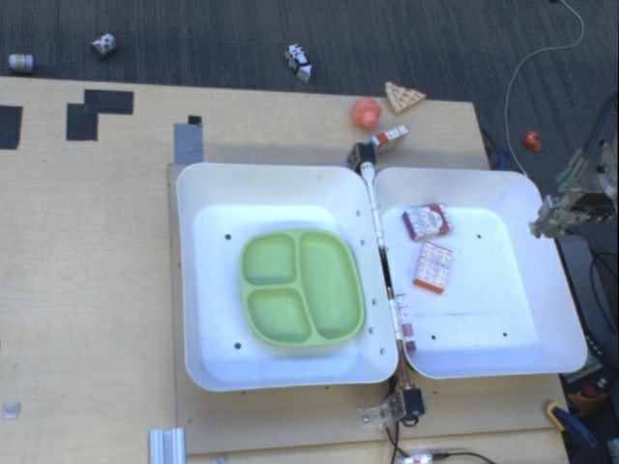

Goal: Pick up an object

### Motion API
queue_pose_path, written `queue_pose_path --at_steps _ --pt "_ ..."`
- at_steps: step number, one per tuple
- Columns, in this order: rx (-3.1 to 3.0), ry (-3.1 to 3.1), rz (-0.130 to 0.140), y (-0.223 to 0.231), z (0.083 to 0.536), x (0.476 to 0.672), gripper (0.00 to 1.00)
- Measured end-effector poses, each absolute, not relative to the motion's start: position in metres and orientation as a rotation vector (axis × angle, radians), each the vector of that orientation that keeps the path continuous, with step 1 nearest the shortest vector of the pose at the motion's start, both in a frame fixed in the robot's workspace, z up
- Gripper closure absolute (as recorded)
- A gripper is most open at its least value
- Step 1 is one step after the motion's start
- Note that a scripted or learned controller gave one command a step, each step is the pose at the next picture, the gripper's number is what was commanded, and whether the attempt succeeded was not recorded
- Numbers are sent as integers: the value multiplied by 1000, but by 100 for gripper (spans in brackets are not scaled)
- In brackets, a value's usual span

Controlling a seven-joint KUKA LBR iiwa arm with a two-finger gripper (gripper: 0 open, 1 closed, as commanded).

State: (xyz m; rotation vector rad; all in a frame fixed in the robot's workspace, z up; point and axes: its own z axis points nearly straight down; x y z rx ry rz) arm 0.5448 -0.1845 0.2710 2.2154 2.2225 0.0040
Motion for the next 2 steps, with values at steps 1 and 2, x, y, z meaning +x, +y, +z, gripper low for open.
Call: queue_pose_path --at_steps 1,2 --pt "2215 2226 4 -129 265 509 100" --pt "2213 2226 2 -151 221 584 100"
